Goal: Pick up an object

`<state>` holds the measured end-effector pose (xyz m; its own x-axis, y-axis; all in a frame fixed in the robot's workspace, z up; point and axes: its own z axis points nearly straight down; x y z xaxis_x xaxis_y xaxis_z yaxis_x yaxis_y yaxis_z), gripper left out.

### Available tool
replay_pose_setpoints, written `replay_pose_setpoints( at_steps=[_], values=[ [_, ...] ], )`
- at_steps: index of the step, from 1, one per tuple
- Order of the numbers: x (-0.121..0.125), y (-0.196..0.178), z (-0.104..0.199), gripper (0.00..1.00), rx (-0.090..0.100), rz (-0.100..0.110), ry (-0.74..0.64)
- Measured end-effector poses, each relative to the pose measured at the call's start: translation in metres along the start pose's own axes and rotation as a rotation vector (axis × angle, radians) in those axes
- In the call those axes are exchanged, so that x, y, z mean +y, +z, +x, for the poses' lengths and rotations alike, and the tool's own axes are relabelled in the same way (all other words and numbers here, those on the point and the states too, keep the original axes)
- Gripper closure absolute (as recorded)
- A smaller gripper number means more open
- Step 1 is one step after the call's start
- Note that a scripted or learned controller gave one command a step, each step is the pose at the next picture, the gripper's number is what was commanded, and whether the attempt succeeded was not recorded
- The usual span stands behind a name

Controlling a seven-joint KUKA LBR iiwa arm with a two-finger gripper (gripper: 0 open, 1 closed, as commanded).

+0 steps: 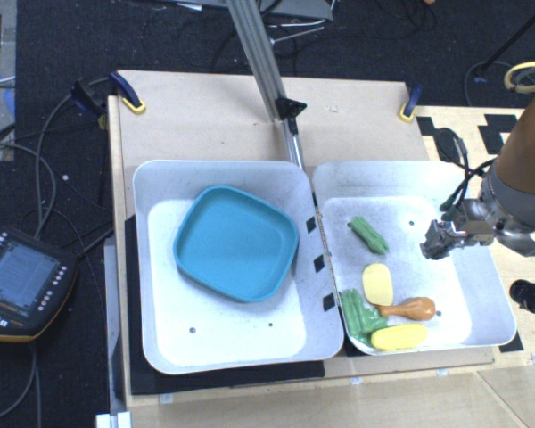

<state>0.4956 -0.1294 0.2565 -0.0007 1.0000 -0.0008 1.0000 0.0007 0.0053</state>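
Note:
In the right bin lie several toy foods: a green pickle near the middle, a pale yellow piece below it, a brown drumstick, a yellow piece at the front rim, and a green leafy piece at the front left. My gripper hangs over the right half of this bin, right of the pickle and above the drumstick, apart from all of them. Nothing shows between its fingers.
The left bin holds a blue square plate, tilted slightly. A metal pole slants down to the wall between the bins. Clamps sit at the board's back corners. A teach pendant lies on the floor at left.

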Motion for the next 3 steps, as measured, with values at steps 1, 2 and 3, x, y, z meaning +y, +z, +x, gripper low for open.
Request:
replay_pose_setpoints(
  at_steps=[1,2,3],
  values=[
    [0.0,-0.004,0.0,1.0,0.001,0.005,0.0],
    [0.021,-0.01,0.048,1.0,0.002,0.005,-0.004],
    [0.046,0.004,0.094,1.0,0.001,0.007,-0.004]
  ],
)
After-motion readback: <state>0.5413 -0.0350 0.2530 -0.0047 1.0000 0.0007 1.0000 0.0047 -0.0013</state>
